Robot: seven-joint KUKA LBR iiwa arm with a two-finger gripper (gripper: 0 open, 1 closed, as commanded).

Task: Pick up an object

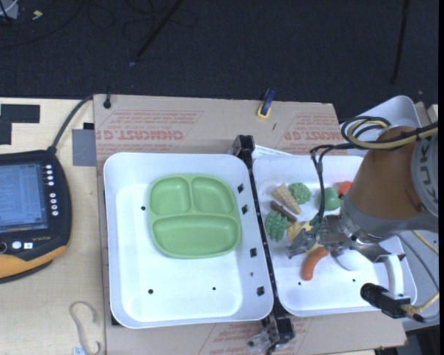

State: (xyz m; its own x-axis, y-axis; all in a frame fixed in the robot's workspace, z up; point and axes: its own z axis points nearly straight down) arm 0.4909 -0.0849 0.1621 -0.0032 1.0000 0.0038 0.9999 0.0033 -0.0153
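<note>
The right bin (pixel 333 298) holds a cluster of small toy foods: a tan wedge (pixel 286 196), a green leafy piece (pixel 300 192), another green piece (pixel 275 226), a green round one (pixel 330 198), an orange bit (pixel 344 188), a red-orange sausage (pixel 312 263) and a white egg-like piece (pixel 348 259). My gripper (pixel 308 237) reaches in from the right and hangs low over the middle of this pile, just above the sausage and beside the green piece. The arm's wrist covers part of the pile.
The left bin (pixel 133 287) carries a green divided plate (pixel 194 216). A black divider bar (pixel 255 220) runs between the bins. A tablet-like pendant (pixel 18 209) lies on the bench at far left. A blue-yellow clamp (pixel 266 103) sits at the cardboard's back edge.
</note>
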